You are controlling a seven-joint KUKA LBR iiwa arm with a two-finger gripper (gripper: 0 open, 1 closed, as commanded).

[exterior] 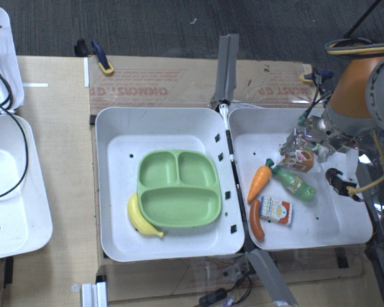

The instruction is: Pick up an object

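on the bench, the gripper hangs low in the right bin beside a green bottle; its grip cannot be told.

Red print runs upside down across the brown cardboard lying behind the two bins; it looks like "CHEMCUT" followed by "GP", repeated on the right stretch. The small carton's label is too blurred to read.
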